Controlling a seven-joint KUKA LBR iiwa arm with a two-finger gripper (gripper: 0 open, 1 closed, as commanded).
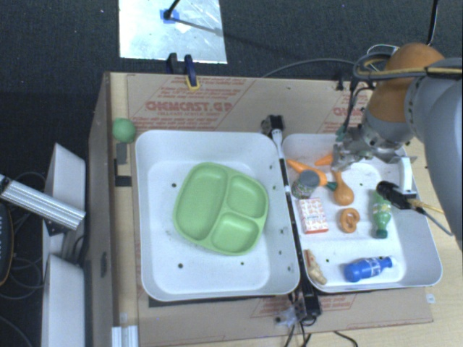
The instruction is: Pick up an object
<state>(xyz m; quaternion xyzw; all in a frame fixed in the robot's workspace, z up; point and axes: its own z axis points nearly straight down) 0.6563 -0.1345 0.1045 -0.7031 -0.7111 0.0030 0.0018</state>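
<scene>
You have a crowded right bin (427, 255) to work in, and that crowding is your main risk: the pincer (346, 152) hangs low over its far left part, right above a tight knot of things, namely an orange carrot (298, 167), a grey round can (307, 181) and an orange gourd-shaped toy (341, 190), all just beside one another. If you descend here, I judge you could land between two of them and shove them apart, or nip only an edge so the piece slips out on the lift. The carrot tapers and the gourd is rounded, so both would likely roll out of a poor grip. I cannot tell how the pincer is set from this angle, and nothing visibly sits in it. Further choices lie nearer you: a patterned small box (313, 215), a brown ring (349, 219), a green bottle (381, 217) and a blue bottle (367, 267). The green divided plate (221, 208) sits alone in the left bin (155, 194).
</scene>
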